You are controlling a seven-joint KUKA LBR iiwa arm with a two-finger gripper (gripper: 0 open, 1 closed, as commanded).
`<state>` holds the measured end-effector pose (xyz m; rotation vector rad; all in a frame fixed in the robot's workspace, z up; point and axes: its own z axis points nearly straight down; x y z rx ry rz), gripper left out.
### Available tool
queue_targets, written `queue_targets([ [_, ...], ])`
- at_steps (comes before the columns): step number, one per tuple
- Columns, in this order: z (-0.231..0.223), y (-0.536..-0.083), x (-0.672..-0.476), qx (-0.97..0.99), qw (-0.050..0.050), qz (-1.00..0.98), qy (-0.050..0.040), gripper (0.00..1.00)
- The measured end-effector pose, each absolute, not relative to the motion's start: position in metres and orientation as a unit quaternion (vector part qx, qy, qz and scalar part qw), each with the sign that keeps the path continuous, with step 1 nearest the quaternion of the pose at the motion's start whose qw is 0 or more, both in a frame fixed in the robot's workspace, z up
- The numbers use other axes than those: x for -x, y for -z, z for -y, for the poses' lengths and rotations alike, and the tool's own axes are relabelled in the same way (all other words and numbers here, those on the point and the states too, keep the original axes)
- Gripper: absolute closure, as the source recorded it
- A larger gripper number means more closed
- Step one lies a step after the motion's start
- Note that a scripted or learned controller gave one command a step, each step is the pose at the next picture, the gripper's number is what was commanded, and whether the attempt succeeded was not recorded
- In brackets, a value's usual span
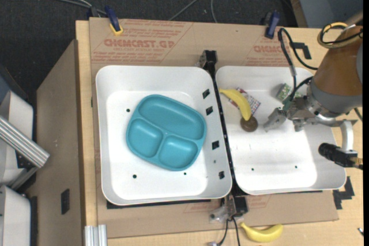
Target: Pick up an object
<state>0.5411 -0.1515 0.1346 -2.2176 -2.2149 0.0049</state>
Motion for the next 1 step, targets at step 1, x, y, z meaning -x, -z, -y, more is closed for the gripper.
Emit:
queue_targets([
  [1,0.1512,-0.1492,-0.5434,0.707,0.000,0.707,0.0008,1.00],
])
